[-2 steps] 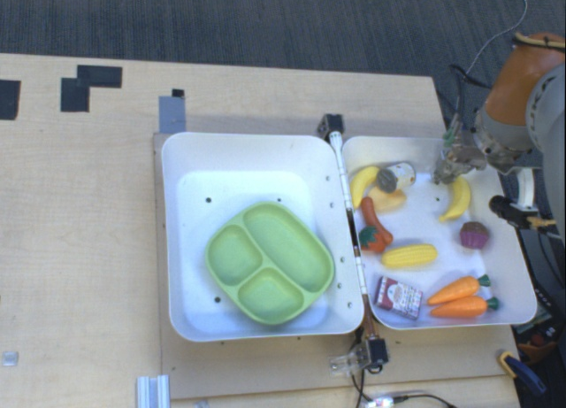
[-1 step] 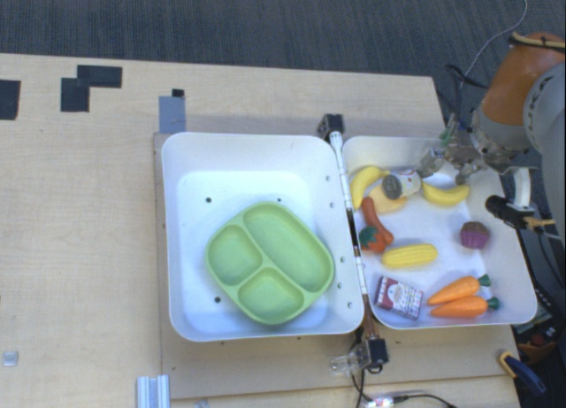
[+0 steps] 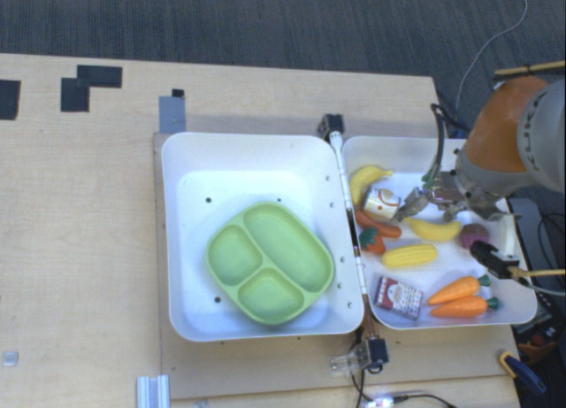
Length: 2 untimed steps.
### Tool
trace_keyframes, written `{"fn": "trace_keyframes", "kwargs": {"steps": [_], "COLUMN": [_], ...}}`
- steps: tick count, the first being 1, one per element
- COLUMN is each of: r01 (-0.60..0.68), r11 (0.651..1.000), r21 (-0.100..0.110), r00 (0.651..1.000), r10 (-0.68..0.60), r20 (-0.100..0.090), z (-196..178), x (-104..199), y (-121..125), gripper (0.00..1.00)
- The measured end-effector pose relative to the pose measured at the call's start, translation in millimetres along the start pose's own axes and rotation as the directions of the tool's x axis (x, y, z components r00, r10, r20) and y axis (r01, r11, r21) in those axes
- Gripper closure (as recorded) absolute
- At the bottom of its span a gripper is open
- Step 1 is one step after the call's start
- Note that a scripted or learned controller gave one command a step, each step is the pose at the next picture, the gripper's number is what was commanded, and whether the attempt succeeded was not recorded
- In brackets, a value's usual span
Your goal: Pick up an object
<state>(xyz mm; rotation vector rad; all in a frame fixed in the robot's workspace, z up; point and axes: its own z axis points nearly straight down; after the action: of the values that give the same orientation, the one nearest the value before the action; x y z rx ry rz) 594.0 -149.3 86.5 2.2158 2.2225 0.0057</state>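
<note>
My gripper hangs low in the right bin, near its middle. Its fingers are spread, open, with nothing held between them. One finger points toward a small white and orange toy. A yellow banana lies just below the fingertips. Another banana lies at the bin's back left. A corn cob, two carrots, a red carton, a purple piece and a red-orange piece are scattered around the bin.
The left bin holds a green divided plate. A ridge separates the two bins. The arm's orange band and grey wrist rise over the right bin's far right side. Cables run along the right edge.
</note>
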Motion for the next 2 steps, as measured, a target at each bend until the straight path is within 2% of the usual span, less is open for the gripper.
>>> {"fn": "trace_keyframes", "kwargs": {"steps": [1,2], "r01": [0.002,-0.001], "r11": [1.0,1.0], "r21": [-0.008,0.0], "r00": [1.0,1.0], "r10": [-0.002,0.001], "r20": [0.002,0.003], "z": [-12,-21], "x": [0,-57], "y": [2,39], "gripper": [1.0,1.0]}}
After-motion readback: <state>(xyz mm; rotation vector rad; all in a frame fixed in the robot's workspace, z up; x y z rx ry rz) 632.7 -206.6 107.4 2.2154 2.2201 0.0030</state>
